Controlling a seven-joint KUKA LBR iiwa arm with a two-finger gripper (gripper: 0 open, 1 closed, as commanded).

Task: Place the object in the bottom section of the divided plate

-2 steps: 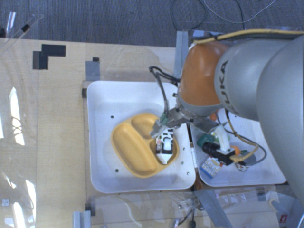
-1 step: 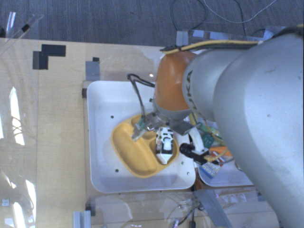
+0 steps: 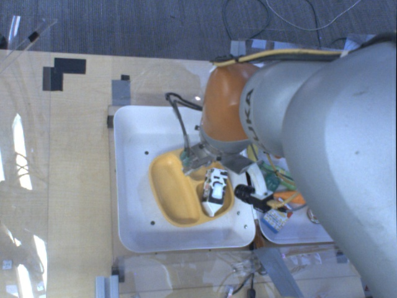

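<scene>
Two bins side by side on the bench, the arm reaching over them from the right.

The left bin holds the divided plate, which lies toward the bin's right half, near its front wall. A small object rests in the plate's right section, close to the plate's right rim. The gripper hangs over the plate's rear edge, just behind that object. The right bin sits against the left bin's right wall, mostly under the arm; a heap of small items lies in its near-left corner, just right of the plate. Cables trail on the floor behind the bench.
</scene>
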